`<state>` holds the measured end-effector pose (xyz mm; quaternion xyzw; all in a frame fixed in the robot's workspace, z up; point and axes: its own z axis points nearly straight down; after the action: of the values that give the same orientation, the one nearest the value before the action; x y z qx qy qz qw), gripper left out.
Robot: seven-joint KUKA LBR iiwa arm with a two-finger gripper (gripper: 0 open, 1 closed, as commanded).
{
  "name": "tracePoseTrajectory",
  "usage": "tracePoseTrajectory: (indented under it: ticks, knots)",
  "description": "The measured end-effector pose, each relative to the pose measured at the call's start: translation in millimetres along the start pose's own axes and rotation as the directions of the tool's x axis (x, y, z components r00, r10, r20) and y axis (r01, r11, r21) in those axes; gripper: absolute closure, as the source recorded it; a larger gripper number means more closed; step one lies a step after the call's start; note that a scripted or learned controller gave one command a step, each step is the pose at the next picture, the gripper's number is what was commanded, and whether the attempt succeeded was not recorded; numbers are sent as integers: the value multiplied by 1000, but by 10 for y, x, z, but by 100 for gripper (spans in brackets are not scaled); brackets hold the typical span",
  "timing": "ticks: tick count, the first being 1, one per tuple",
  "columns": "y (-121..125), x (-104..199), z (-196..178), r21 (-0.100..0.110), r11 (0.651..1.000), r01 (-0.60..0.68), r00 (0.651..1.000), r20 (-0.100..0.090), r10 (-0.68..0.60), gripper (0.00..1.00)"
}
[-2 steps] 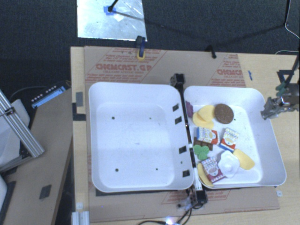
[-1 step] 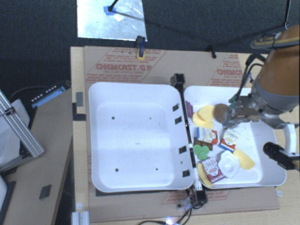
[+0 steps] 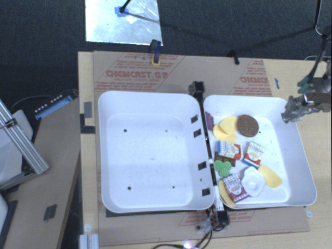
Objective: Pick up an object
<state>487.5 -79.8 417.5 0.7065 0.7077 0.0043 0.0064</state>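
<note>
Beside the tool (image 3: 293, 109), a round brown cookie (image 3: 247, 125).

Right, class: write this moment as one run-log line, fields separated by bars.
two-finger gripper: over right white bin's far right rim | round brown cookie: lying in bin, untouched | pick: not started

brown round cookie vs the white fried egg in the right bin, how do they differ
The brown cookie is dark and evenly round; the fried egg is white with a wavy outline. The cookie lies near the right bin's far side, the egg near its front edge. The cookie is slightly larger. Both lie flat.
</note>
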Motion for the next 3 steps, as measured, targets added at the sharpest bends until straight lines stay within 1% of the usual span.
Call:
tracePoseTrajectory:
  ticks: [1, 2, 3]
  knots:
    - [134, 401, 307, 14, 1000, 6, 1000, -4, -6, 100]
    - [149, 642, 595, 14, 1000, 4, 1000, -3, -4, 100]
    - [8, 560, -1277, -6, 1000, 3, 1000, -4, -3, 100]
